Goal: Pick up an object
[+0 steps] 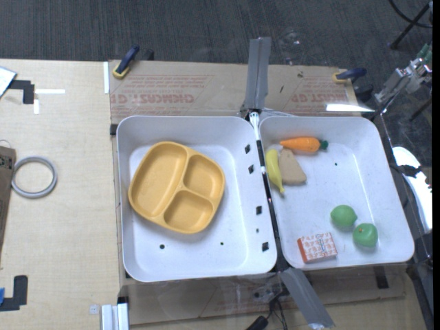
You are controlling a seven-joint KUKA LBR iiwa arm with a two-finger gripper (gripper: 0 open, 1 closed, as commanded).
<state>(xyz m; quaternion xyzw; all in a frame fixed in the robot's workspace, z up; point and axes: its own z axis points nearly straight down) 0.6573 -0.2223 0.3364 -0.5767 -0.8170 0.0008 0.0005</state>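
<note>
Carrot [301,144]: you see it far in the right bin [385,184], long axis left-right, green top pointing right.
Gripper [412,71]: far right, well apart; grip state you cannot tell.

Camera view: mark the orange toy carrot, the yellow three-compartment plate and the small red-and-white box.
orange toy carrot [300,144], camera view, mid body
yellow three-compartment plate [159,174], camera view, largest compartment's floor
small red-and-white box [317,247], camera view, top face

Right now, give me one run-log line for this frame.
left bin: yellow plate | right bin: carrot, banana, two green fruits, red box | nothing picked yet
</note>
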